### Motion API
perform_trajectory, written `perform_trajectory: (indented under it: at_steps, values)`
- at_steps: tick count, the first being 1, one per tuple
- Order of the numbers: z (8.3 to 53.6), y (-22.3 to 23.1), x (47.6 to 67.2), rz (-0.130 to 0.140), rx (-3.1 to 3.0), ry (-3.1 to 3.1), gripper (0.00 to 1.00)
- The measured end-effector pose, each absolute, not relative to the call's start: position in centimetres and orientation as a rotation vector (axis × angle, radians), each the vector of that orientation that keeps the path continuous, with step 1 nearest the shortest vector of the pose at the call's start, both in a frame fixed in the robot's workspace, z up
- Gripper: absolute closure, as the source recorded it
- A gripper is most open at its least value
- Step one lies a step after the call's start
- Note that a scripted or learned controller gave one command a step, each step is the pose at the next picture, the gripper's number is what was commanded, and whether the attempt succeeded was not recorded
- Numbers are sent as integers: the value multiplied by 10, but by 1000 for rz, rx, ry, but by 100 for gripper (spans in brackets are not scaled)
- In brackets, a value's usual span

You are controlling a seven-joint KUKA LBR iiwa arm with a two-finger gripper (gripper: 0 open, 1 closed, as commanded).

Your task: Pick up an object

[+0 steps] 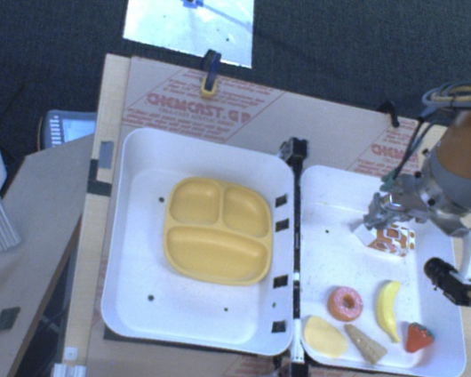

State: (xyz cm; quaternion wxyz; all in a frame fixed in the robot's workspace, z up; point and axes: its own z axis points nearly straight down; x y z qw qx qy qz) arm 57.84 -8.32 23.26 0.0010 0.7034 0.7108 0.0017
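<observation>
Nothing is lifted yet: my pincer (382, 214) hangs low over the orange-and-white packet (392, 240) just beside it; its grip state I cannot tell.

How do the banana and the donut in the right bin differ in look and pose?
The banana is yellow, long and curved, lying lengthwise toward the bin's near edge; the donut is pink-orange, round, with a hole in its middle, lying flat. The banana sits nearer the strawberry, the donut nearer the bin divider. Both rest in the right bin, side by side, apart from the gripper.
</observation>
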Motion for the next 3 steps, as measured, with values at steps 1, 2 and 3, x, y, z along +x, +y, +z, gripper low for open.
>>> perform_trajectory:
  at_steps: [1, 2, 3]
  values:
    - [221, -31, 587, 4, 2210, 2233, 100]
    - [231, 19, 600, 7, 2210, 2232, 100]
    - [223, 81, 607, 5, 2210, 2234, 100]
